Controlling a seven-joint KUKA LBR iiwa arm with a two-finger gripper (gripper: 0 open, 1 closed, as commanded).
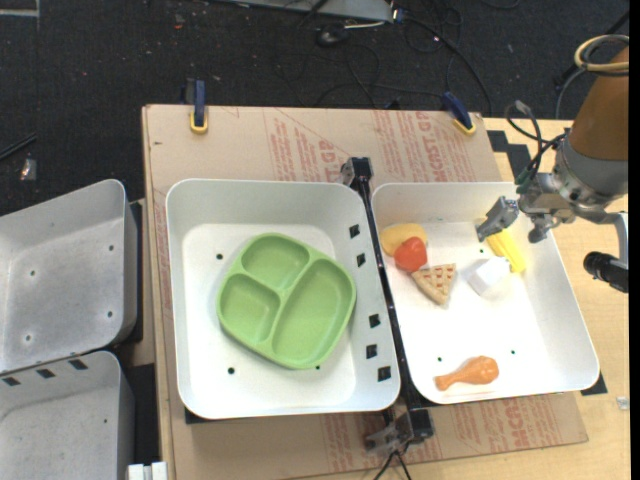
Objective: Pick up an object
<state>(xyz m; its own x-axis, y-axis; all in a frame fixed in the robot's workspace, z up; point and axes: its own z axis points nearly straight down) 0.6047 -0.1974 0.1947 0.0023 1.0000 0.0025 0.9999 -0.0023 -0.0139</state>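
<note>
— Gripper [518, 220] position? We log it over the right bin [560, 368], at two o'clock from bin centre, fingers spread apart, clasping nothing.

— Objects? Yellow piece [509, 251] just below the fingers; white block [489, 277] at seven o'clock of it. Tomato [410, 254], pizza slice [437, 282], drumstick [468, 373] lie westward. Green plate [288, 299] sits in the left bin [200, 368].

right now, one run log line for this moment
arm: reaching in over right bin | tool: above yellow toy, nothing seen held | right bin: tomato, white block, drumstick | left bin: green plate
</note>
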